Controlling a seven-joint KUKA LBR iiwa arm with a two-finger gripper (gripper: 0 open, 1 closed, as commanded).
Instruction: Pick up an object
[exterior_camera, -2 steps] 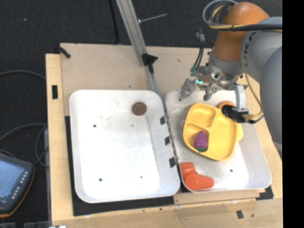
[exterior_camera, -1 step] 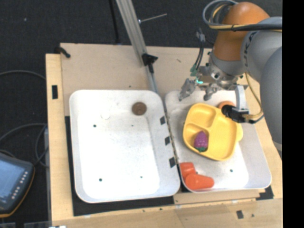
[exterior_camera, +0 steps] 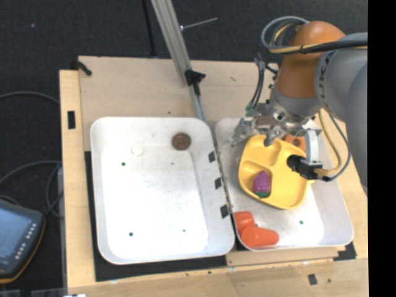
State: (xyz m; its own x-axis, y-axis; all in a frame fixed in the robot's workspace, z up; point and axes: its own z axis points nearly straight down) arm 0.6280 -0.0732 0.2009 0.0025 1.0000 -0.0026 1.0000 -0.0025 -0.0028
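Three candidate objects lie in the right-hand bin (exterior_camera: 328, 228): a yellow divided tray (exterior_camera: 281, 184), a purple piece (exterior_camera: 262, 183) resting inside that tray, and an orange piece (exterior_camera: 253, 231) just below the tray near the bin's lower edge; a brown disc (exterior_camera: 180, 142) sits well to the tray's left in the other bin (exterior_camera: 124, 228). Nothing looks lifted yet, so the pick seems undone. The gripper (exterior_camera: 278, 133) hangs at the tray's upper rim, and whether it is spread or has hold of anything cannot be told

Below me a wooden bench (exterior_camera: 148, 88) carries the bins. A metal rail (exterior_camera: 170, 30) slants across its far edge. At my left, on the dark floor (exterior_camera: 37, 23), lies a tablet (exterior_camera: 18, 234) with cables (exterior_camera: 25, 166).
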